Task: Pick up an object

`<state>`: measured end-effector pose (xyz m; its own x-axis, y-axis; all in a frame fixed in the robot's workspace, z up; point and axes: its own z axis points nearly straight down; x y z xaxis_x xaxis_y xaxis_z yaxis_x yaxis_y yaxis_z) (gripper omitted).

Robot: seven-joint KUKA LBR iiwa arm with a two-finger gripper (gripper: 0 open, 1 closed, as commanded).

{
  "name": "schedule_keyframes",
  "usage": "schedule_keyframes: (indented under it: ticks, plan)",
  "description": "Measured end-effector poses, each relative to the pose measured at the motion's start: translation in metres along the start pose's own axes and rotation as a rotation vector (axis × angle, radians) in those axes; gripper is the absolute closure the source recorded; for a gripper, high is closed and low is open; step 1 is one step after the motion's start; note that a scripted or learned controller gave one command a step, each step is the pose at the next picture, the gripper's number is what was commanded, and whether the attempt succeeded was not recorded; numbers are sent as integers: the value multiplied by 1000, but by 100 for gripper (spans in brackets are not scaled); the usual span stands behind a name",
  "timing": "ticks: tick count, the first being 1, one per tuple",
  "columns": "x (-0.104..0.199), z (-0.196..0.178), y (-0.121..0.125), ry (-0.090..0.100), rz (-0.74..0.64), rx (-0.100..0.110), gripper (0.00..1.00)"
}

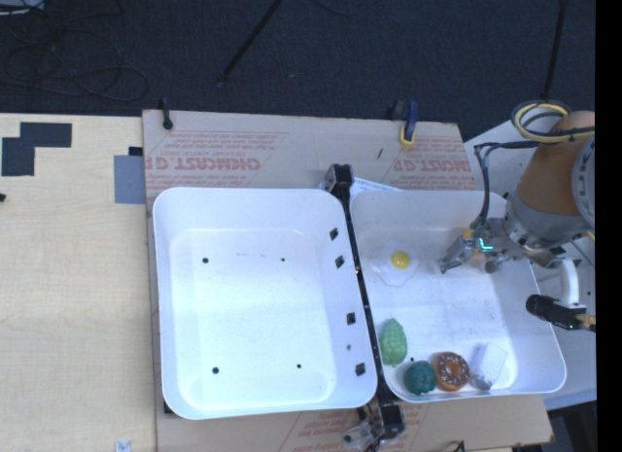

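Cardboard (224,154) – mirrored print, "CHEMCAST", 2 places.

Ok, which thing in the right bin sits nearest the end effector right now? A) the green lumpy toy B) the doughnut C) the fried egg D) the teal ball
C: the fried egg lies just left of the end effector, while the green lumpy toy, teal ball and doughnut cluster along the right bin's near wall.
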<state>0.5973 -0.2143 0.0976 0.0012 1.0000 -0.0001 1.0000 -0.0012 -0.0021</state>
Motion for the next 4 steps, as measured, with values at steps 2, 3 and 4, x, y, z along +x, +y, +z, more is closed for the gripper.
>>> schedule_keyframes:
  ticks: [2,3,4]
  plan:
    - [-1,-10,0,0,1,1,0]
    - [-3,-20,-1,-1,2,-1,100]
    - [-3,-20,-1,-1,2,0,0]
